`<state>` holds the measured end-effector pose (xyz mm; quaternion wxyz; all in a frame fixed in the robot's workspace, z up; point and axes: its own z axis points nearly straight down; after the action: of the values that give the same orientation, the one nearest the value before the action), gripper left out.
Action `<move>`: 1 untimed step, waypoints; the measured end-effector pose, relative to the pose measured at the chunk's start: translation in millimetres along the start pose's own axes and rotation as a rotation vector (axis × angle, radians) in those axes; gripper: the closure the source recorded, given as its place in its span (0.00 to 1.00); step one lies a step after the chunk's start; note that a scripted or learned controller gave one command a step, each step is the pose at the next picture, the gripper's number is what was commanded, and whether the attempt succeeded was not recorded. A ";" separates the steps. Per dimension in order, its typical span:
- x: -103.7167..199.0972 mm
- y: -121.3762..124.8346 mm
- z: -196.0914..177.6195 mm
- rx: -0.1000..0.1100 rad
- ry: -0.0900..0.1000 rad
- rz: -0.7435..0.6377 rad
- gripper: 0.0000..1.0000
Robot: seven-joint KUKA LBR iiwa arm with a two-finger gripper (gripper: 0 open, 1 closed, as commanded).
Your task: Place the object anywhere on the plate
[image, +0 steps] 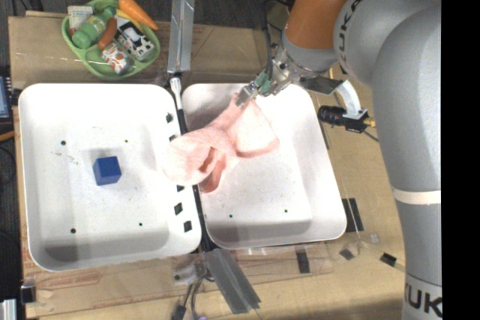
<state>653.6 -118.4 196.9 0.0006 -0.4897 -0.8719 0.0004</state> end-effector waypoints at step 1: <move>0.4 0.9 -35.4 -0.001 -0.001 -0.006 1.00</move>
<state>654.2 -117.6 232.4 -0.0001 -0.4872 -0.8733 0.0000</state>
